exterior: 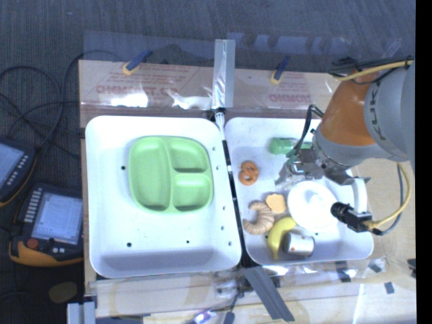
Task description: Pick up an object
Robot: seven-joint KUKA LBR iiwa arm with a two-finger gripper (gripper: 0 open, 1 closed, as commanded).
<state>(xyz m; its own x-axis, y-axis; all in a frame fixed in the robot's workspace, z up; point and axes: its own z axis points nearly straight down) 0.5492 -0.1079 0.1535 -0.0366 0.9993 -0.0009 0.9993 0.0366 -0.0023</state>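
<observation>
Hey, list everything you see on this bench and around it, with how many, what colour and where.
Bins: two, white, side by side on the bench.
Divided plate: one, light green, middle of the left bin.
Pretzel: one, orange-brown, right bin near its left wall.
Green object: one, green, upper part of the right bin, partly behind the arm.
Croissant: one, tan, lower left of the right bin.
Flat orange piece: one, orange, beside the croissant.
Banana: one, yellow, lower right bin.
Metal can: one, silver, lying against the banana.
Clips: two, blue and yellow, on the clear sheet behind the bins.
Handheld control tablet: one, dark with orange, floor at left.
Arm: one, grey with orange band, over the right bin.
Gripper: one, above the right bin.
</observation>
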